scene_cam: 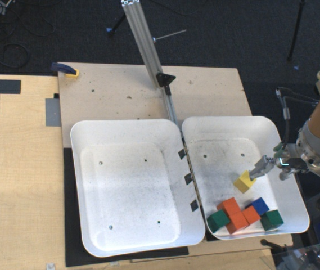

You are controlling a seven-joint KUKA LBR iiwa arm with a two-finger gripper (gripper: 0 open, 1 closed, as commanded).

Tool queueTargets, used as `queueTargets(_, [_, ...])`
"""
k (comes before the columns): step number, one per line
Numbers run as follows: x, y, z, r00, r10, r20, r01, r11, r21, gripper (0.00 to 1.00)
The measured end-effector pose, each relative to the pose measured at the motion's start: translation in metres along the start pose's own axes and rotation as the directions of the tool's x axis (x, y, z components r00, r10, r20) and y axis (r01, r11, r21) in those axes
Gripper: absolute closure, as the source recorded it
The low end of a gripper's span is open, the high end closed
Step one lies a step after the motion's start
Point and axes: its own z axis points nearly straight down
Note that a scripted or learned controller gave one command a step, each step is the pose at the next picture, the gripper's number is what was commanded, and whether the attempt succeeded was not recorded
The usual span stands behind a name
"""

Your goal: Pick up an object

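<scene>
nearest, in the front corner of the right shallow white plastic bin (261, 125), lies a tight cluster of small cubes: two green cubes, one at the left end (219, 220) and one at the right end (272, 220), two orange cubes, one larger (234, 214) and one smaller (251, 214), and one blue cube (260, 205) just behind them. a little farther back sits a single yellow cube (243, 181), tilted and apart from the cluster, touching the tip of the end effector (257, 170), which reaches in from the right over the bin's rim; i cannot tell whether its fingers are apart or together, or whether they hold the cube. the left shallow white plastic bin (126, 131) lies beside the right one, their rims touching. both rest on a pale wooden surface (115, 91). behind them a silver aluminium rail (145, 44) slants up from a black bracket (165, 80). farthest, dark carpeted floor (233, 21) with black cables.
</scene>
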Motion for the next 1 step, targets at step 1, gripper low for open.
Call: queueTargets(1, [-0.001,0.0006,-0.002,1.0,0.003,0.001,-0.003,1.0,-0.005,0.0])
